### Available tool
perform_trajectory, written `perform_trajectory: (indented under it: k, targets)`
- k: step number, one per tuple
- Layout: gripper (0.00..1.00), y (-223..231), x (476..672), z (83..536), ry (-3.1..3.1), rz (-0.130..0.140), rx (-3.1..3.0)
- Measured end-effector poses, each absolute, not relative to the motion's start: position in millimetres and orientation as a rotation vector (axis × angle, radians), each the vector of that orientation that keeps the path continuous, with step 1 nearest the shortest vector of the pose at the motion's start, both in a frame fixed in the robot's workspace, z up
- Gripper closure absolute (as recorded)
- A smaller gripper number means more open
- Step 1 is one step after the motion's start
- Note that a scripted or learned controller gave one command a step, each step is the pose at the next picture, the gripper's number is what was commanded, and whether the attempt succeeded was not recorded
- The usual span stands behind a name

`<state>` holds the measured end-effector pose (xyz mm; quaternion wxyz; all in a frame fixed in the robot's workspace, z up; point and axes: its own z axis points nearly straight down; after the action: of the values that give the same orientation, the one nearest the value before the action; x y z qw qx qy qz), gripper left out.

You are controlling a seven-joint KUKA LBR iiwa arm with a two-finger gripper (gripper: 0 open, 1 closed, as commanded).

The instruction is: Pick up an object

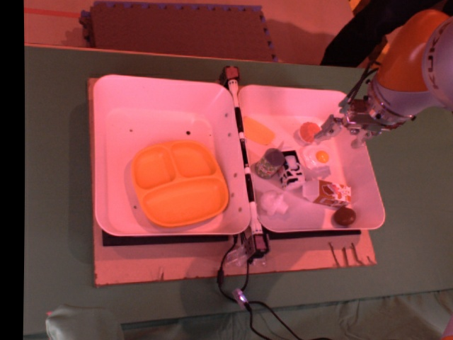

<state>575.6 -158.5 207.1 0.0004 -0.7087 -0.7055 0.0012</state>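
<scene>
Over the right bin: the gripper [345, 125] hangs near the far right corner, above the bin's wall [368, 163].
Fingers: I cannot tell how far open they are; nothing shows between them.
Candidate objects: a red-orange round toy [308, 130] and a fried-egg toy [319, 156] lie just beside the gripper, both resting in the bin.
Crowding: a dark can [270, 162], a black-white box [293, 173], a small carton [333, 193] and a brown ball [345, 217] sit close together in the same bin.
Risk one: the egg looks flat, so the fingers may close above it and take nothing.
Risk two: the round toy can roll away if touched on one side.
Risk three: a descent so near the wall may strike the rim.
Left bin: the orange tray [180, 183] lies well apart.
</scene>
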Motion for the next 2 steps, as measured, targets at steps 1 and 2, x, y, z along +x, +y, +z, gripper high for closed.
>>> perform_trajectory:
  k: [1, 2]
  targets:
    - [0.0, -161.6, 570.0, 146.2, -2.213, 0.007, -2.224]
    - [0.0, -164.1, 573.0, 102.5, -2.221, -0.005, -2.233]
